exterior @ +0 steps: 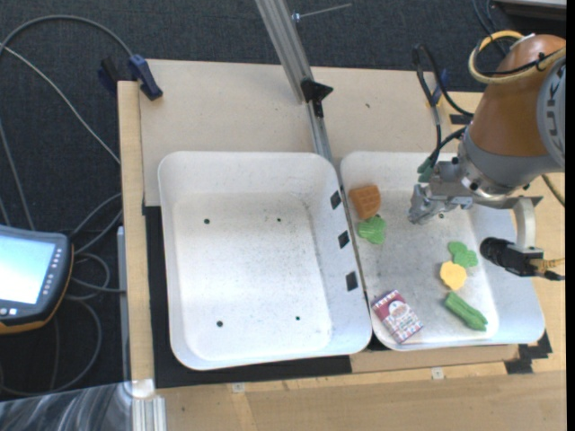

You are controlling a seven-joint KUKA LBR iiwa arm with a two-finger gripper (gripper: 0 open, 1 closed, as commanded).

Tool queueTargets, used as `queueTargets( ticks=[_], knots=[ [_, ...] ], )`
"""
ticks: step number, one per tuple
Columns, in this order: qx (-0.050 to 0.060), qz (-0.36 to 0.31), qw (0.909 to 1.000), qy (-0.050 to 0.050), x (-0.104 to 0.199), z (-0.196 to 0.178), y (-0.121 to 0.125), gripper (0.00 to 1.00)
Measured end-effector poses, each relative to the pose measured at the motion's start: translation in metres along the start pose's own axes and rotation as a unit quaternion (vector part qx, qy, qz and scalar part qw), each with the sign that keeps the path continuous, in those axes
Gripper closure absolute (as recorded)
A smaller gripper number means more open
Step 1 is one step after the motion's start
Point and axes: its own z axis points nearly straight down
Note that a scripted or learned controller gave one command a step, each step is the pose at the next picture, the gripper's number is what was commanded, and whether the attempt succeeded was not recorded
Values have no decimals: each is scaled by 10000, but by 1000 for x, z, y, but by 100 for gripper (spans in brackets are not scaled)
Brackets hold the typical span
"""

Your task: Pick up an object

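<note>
The right bin point(517, 326) holds several small objects. An orange block point(365, 200) lies near its left wall, with a green piece point(373, 231) just below it. A light green piece point(464, 254) and a yellow piece point(453, 277) sit toward the right. A dark green long piece point(465, 311) lies near the front, and a red and white box point(396, 315) rests at the front left corner. My gripper point(424, 210) hangs over the bin's upper middle, between the orange block and the light green piece. I see nothing held in it.
The left bin point(180, 187) lies beside the right one. A slanted metal pole point(286, 48) runs from the top down to the bins' shared edge. Cables and a black connector point(508, 257) hang near the arm at the right. A tablet point(27, 277) sits off the bench, left.
</note>
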Motion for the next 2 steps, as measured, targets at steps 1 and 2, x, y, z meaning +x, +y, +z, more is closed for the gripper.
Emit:
queueTargets(
  ticks=[1, 2],
  knots=[
    [24, 3, 10000, 4, 0, -17, 1, 100],
    [31, -26, 10000, 16, 55, -12, 29, 100]
  ],
)
